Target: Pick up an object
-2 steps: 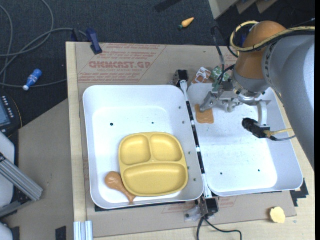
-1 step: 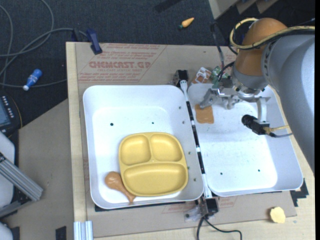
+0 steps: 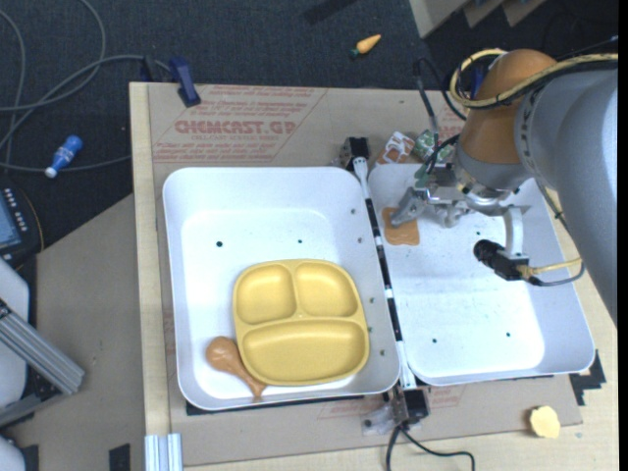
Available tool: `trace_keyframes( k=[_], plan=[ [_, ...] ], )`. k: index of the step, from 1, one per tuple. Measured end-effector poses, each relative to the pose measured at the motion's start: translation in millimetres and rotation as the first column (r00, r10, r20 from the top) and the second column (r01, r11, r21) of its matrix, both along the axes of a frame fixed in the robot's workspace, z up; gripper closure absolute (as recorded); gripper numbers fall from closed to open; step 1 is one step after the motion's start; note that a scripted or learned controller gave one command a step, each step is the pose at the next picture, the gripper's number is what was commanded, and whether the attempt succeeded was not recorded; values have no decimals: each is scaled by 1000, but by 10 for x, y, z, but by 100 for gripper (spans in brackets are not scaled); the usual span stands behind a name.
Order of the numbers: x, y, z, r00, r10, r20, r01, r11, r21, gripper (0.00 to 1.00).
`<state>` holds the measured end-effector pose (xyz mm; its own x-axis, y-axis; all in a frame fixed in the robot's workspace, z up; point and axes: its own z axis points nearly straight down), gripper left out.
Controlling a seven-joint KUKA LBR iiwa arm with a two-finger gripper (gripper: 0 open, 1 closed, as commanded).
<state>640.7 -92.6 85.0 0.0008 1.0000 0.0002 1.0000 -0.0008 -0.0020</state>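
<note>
A flat orange-brown piece [image 3: 399, 230] lies in the right bin [image 3: 481, 341], close to its upper left wall. My gripper [image 3: 429, 205] hangs just right of and above that piece, reaching down from the orange-banded wrist. In the left bin [image 3: 196, 214] rests a yellow divided plate [image 3: 298, 320]. An orange toy drumstick [image 3: 232, 359] lies against the plate's lower left edge. I see nothing held in the gripper.
Small colourful bits [image 3: 400, 147] sit at the right bin's far rim beside the arm. A black cable part [image 3: 497, 257] hangs off the wrist over the right bin. A yellow lump [image 3: 543, 421] lies on the bench at bottom right.
</note>
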Motion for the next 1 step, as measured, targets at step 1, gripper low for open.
trace_keyframes(
  k=[1],
  plan=[
    [110,-3,-2,1000,2,5,-2,1000,-1,0]
  ],
)
